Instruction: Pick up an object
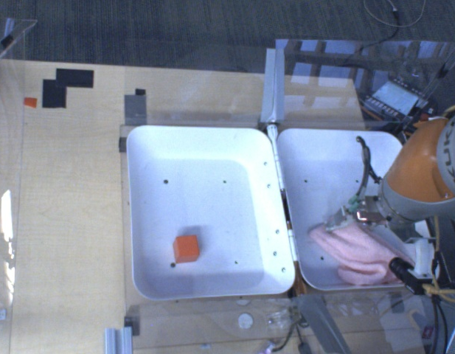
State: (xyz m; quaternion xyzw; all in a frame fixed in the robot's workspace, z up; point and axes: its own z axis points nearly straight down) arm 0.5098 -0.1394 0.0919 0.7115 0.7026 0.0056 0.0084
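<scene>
A pink cloth lies crumpled in the near part of the right bin. My gripper hangs low at the cloth's far edge, right above it, with the orange band and grey arm behind it to the right. Whether it touches the cloth is unclear. A small orange cube sits in the near left part of the left bin, far from the gripper.
The ridge where the two bins meet runs between cube and cloth. A black cable loops above the gripper. Black and orange markers lie on the wooden bench at the far left.
</scene>
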